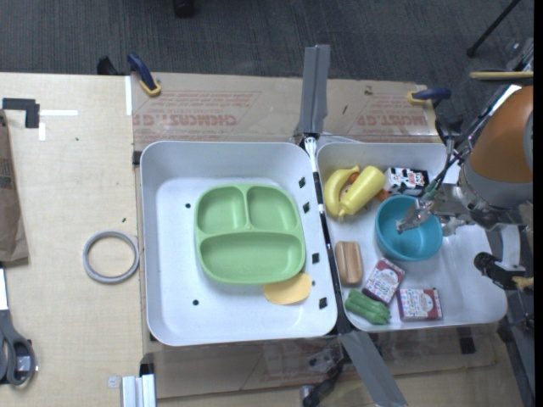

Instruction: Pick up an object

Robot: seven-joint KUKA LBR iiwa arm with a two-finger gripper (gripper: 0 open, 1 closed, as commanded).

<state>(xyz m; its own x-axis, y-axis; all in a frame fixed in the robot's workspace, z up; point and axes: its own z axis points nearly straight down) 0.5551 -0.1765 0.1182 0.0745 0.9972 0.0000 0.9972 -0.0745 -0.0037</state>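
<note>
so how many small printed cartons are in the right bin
3. A red carton lies below the blue bowl, a second red carton sits to its right, and a black and white carton sits above the bowl. More may hide under the arm.

A tape ring (111, 256) and scissors (15, 356) lie on the bench (68, 185).

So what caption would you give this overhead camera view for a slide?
Gripper over the blue bowl in the right bin; green divided plate in the left bin.
</note>
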